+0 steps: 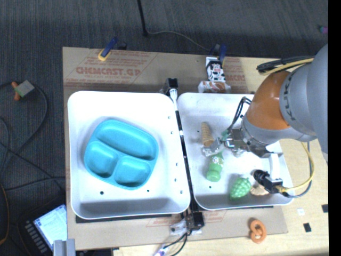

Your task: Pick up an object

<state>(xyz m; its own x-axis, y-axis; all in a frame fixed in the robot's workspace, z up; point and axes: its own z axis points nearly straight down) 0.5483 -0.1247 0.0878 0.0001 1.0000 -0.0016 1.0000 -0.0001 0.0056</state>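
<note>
- A robot lab.
- Grey arm with orange band, right of frame.
- Two white bins on a clamped board worktop.
- Loose cables across dark carpet, upper frame.

The grey arm comes in from the right edge, its orange band just above the wrist. It bends down and leftward, the wrist slanting toward the near left. The gripper sits low at the wrist's left end; its fingertips are too small to make out
</note>
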